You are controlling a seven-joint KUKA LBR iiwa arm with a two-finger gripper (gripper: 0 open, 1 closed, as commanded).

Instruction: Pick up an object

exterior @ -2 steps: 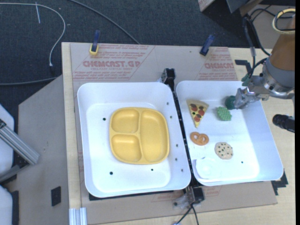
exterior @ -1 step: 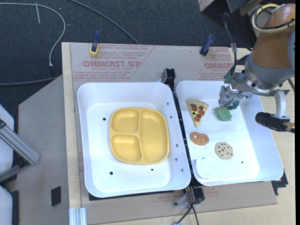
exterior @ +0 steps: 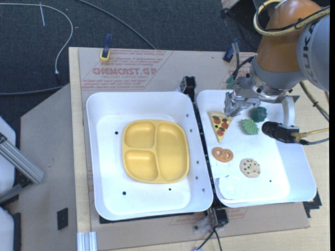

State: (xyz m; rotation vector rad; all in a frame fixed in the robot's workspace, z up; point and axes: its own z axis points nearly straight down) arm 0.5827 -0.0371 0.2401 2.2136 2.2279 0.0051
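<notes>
Camera view: nothing is being carried yet, so the pick is looking not yet done. The pincer (exterior: 234,105) is hanging low over the upper left part of the right bin (exterior: 293,184), just above the wide end of the pizza slice (exterior: 220,124); whether its fingers are spread or pressed together, cannot tell, since the wrist is blocking them and nothing is visibly sitting between them. The toy foods are all lying on the right bin's floor: the pizza slice pointing down toward the pretzel (exterior: 222,154), the cookie (exterior: 250,167) just right of and below the pretzel, the light green piece (exterior: 249,126) right of the slice, and a darker green piece (exterior: 258,112) sitting near the wrist. My guess is the slice is the nearest candidate, though the green pieces are also lying close. Left to do: closing on one thing and lifting it clear. Around: the left bin (exterior: 104,109) is holding a yellow divided plate (exterior: 156,150), well apart from the pincer and not interfering. A black cylindrical part (exterior: 277,131) with a yellow cable is hanging over the right bin beside the green pieces and could be crowding that side. The items are sitting apart from each other, so neighbours are not blocking much; the bin's left wall is running close to the slice.
</notes>
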